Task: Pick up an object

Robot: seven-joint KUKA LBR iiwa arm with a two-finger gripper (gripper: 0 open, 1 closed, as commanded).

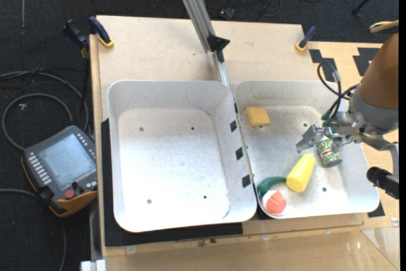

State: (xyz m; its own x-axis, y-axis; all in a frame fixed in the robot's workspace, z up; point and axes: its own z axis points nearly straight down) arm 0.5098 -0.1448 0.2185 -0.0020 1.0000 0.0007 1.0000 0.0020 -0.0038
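A pale wooden table [165, 47] stands on dark carpet, with a grey teach pendant [60, 168] lying on the floor at its left. On the table, the left shallow white plastic bin [120, 98] has a speckled, bare floor. A slanted aluminium rail [193, 0] runs down to the seam between the bins.

In the right white bin [285, 89], a soft-looking yellow sponge block [257, 116] lies near the back wall. Toward the front sit a round orange-and-white object with a green piece [274, 198] and a smooth yellow plastic bottle-like shape [301, 172], its long axis tilted from lower left to upper right.

Just right of that yellow shape, the gripper [322, 144] hovers low over the bin. A small green-and-white cylindrical object [328, 152] sits right at its tip, but I cannot tell how the gripper is set or whether it grips the cylinder.
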